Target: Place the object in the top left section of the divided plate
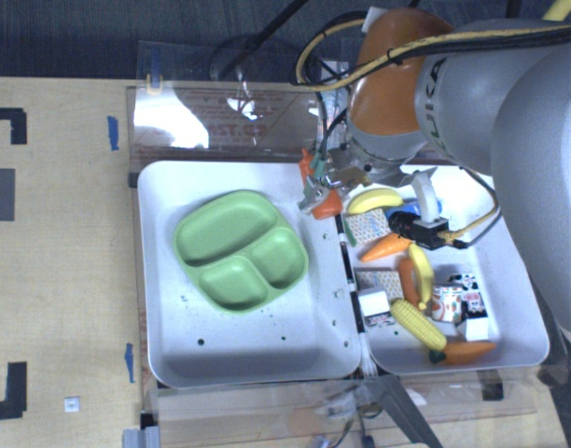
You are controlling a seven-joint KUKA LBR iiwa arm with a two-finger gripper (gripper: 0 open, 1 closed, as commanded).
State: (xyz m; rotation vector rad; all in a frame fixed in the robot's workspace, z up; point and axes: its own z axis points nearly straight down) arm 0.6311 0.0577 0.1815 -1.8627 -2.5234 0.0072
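Observation:
The green divided plate (241, 248) lies in the left bin (174, 343), with its large top left section (220, 227) bare. My gripper (319, 194) hangs over the wall between the two bins, just right of the plate's upper right rim. A small orange object (328, 203) sits between its fingertips, and the fingers look shut on it. The grey wrist with the orange band (397, 63) rises behind it.
The right bin (523, 278) holds a banana (374, 199), a carrot (388, 245), a corn cob (416, 323), a second carrot (467, 350), a hot dog (418, 278) and small printed boxes. The arm's bulk covers the upper right.

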